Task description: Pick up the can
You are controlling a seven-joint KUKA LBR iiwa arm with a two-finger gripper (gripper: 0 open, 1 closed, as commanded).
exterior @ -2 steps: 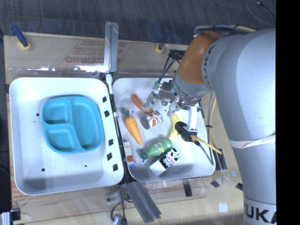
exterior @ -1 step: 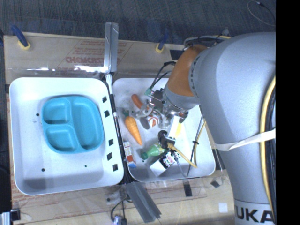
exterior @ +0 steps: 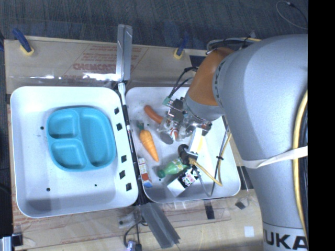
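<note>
We cannot tell how the gripper is set, since its tip is a blur of metal low over the right bin, and nothing can be made out in it. Just beside it lies a silvery piece that may be the can, though we cannot be sure. Around it we see a sausage-like piece, a carrot and, nearer the front wall, a green bottle beside a small dark box. In the left bin sits a blue divided tray.
</note>
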